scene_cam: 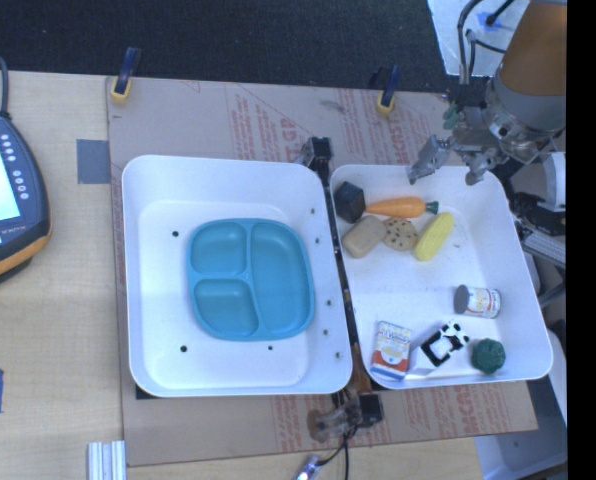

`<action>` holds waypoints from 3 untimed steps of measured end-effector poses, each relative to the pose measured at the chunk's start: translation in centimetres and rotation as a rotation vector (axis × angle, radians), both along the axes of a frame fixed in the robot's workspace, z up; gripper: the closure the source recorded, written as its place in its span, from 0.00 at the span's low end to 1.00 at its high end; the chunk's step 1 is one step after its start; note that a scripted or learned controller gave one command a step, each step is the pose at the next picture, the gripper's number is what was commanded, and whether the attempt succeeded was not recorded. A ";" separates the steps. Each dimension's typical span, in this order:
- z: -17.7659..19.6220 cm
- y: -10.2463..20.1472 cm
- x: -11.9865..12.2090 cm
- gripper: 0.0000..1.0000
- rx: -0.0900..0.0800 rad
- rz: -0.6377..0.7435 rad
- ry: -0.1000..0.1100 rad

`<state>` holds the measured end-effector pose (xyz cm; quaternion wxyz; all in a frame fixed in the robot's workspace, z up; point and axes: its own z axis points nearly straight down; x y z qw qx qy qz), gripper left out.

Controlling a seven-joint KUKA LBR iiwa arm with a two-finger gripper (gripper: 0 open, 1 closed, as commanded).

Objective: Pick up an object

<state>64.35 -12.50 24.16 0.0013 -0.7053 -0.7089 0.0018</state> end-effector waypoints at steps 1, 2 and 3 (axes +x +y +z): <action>-10.5 -7.8 -1.8 0.00 -0.002 -0.001 0.003; -14.8 -4.1 -0.3 0.00 -0.003 0.001 -0.002; -14.8 -2.2 -2.1 0.00 -0.003 0.001 -0.004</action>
